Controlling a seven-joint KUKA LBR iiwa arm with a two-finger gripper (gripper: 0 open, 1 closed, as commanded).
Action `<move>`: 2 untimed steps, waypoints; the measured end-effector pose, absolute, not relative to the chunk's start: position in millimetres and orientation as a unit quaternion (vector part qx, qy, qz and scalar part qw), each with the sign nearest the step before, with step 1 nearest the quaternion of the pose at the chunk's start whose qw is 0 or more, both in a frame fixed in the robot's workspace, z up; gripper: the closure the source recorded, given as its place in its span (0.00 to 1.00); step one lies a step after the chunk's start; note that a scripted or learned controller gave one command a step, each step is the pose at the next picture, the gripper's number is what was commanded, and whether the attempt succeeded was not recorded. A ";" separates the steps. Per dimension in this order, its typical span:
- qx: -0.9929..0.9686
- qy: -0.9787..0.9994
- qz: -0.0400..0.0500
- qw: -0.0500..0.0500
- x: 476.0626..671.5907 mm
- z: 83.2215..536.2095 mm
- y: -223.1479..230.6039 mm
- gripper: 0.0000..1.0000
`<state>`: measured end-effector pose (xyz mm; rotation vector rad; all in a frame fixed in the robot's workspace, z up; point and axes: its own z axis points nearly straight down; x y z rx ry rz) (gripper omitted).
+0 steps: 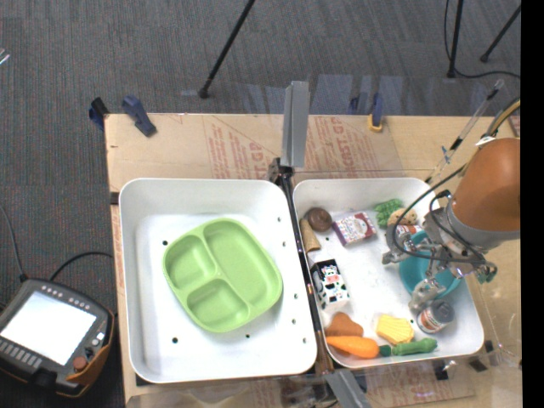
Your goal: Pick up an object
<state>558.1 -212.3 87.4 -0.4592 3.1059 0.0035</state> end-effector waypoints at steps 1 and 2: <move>-0.176 0.984 0.001 0.000 536.6 87.1 -208.6 0.00; -0.219 0.976 0.002 0.001 513.0 87.9 -206.3 0.00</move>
